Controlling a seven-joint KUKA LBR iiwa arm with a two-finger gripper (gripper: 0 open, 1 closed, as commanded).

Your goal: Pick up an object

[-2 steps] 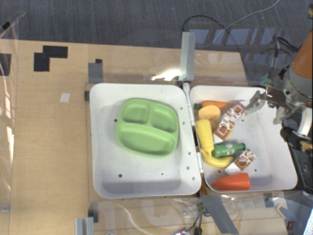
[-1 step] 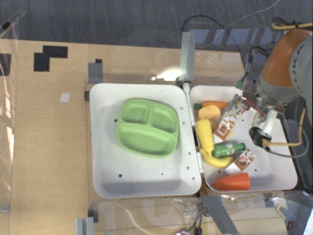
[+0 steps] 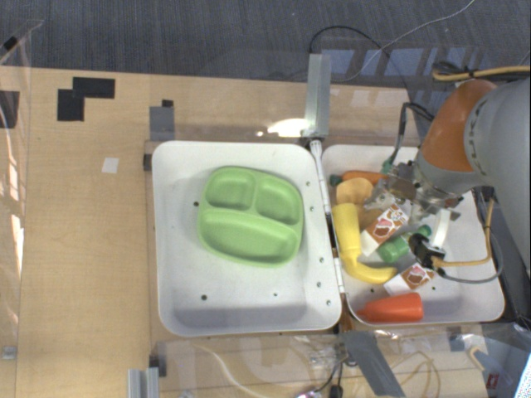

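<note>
Gripper [image 3: 408, 222] low in the right bin [image 3: 477, 305], amid a heap of toy food; finger state cannot be told. Banana [image 3: 355, 247] lies just left of it, carrot [image 3: 392, 308] below, a green piece [image 3: 393, 249] close beneath. Green tray [image 3: 249, 215] sits well left, in the left bin [image 3: 178, 288].

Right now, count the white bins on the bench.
2. The left bin holds a green tray. The right bin holds the toy food, with the gripper low over it. No others seen.
</note>
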